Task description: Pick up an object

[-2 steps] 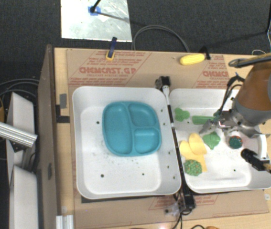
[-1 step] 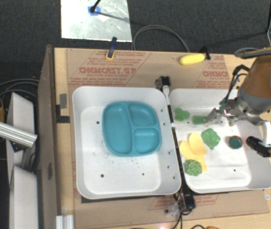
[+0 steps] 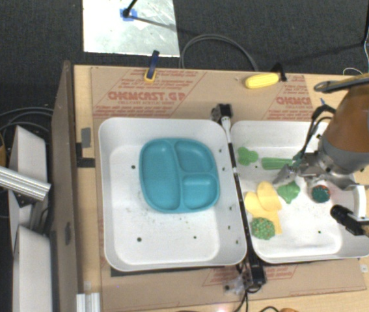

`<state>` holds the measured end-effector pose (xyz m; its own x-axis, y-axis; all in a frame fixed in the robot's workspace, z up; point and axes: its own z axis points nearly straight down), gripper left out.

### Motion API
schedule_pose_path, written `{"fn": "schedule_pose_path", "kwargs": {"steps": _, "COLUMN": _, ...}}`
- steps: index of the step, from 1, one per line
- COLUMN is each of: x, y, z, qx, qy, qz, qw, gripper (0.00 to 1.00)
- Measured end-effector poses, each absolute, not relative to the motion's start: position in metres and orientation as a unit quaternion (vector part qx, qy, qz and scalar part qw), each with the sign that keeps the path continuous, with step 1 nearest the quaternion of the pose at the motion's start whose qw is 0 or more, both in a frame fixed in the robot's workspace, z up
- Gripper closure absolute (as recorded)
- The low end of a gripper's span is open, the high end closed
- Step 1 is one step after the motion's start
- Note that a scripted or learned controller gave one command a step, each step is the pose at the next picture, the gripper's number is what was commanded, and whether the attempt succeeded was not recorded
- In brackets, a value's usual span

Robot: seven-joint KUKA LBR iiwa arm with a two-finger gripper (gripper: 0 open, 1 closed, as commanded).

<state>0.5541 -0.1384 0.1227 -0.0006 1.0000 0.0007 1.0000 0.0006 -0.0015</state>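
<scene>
Currently, 2 shallow white bins are seen side by side on the bench. The left bin (image 3: 116,239) holds a teal divided plate (image 3: 179,175). The right bin (image 3: 301,249) holds a cluster of small food-like pieces: a light green piece (image 3: 246,155) near the divider, a long green piece (image 3: 275,164) beside it, a darker green leafy piece (image 3: 289,192), a yellow piece (image 3: 263,201) and a green bumpy piece (image 3: 261,227) nearer the front wall. A small round teal item (image 3: 319,192) lies just right of the leafy piece.

The gripper (image 3: 296,171) is positioned low over the right bin, close above the leafy piece and the end of the long green piece. Whether its fingers are spread or pressed together cannot be told from this slanted view, and no object can be seen between them.

The step in hand is judged to be the approach for a grasp. For a clean pick, 1 piece should be singled out, most likely the leafy piece, since it sits nearest. The descent should be kept straight, so that neighbours touching the target are not nudged. The closing line is best set across the narrower side of the piece. Contact with the bin floor should be light, and the lift is best made straight up before any sideways travel.
</scene>
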Motion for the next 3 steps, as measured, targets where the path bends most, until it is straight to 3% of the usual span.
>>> {"fn": "schedule_pose_path", "kwargs": {"steps": 1, "x": 0.584, "y": -0.170, "z": 0.158, "qx": -0.707, "qy": -0.707, "qz": -0.0011, "qw": -0.003, "gripper": 0.00}}
{"fn": "schedule_pose_path", "kwargs": {"steps": 2, "x": 0.554, "y": -0.134, "z": 0.108, "qx": -0.706, "qy": -0.709, "qz": 0.0004, "qw": 0.002, "gripper": 0.00}}
{"fn": "schedule_pose_path", "kwargs": {"steps": 3, "x": 0.557, "y": -0.136, "z": 0.121, "qx": -0.706, "qy": -0.708, "qz": -0.0012, "qw": -0.002, "gripper": 1.00}}
